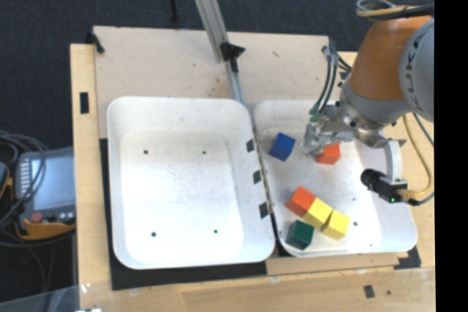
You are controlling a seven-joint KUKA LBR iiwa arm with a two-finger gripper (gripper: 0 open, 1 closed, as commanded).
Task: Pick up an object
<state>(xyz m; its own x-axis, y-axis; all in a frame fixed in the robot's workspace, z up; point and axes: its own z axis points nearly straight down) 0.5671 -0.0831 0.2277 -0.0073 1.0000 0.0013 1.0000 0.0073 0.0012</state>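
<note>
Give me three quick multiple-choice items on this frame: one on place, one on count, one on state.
1. Which bin holds the blocks?
A. left bin
B. right bin
C. both

2. How many yellow blocks are there?
A. none
B. two
C. four

3. Where is the gripper?
A. just above the red-orange block
B. over the left bin
C. outside both bins

Key: 1 B, all blocks lie in the right bin, among them the blue block and green block. 2 B, two yellow blocks sit side by side next to the orange block. 3 A, the gripper hangs at the red-orange block in the right bin.
</note>
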